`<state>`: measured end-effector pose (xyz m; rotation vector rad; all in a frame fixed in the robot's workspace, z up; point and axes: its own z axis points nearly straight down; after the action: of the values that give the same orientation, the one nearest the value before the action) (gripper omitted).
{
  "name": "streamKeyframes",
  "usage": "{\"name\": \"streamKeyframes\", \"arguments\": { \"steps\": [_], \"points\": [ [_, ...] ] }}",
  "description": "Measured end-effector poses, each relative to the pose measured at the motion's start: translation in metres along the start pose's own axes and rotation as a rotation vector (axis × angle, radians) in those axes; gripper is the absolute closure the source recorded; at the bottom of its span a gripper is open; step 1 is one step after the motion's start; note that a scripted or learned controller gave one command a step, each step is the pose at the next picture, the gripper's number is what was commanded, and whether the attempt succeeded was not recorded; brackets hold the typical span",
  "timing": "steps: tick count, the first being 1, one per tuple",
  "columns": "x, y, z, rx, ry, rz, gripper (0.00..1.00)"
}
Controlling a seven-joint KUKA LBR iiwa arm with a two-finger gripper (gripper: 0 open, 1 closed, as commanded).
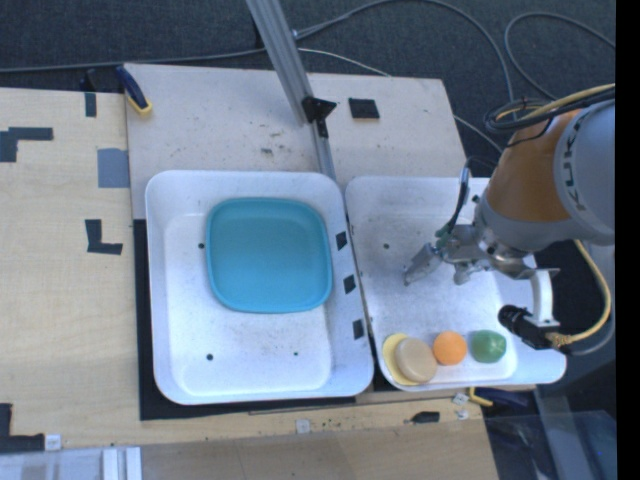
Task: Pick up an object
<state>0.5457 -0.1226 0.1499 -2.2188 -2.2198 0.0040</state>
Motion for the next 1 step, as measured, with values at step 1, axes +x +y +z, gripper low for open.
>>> {"name": "streamKeyframes", "arguments": {
  "steps": [1],
  "points": [
    [-0.0043,0.0056,0.0588,0.0,0.0,0.0,0.0]
  ]
}}
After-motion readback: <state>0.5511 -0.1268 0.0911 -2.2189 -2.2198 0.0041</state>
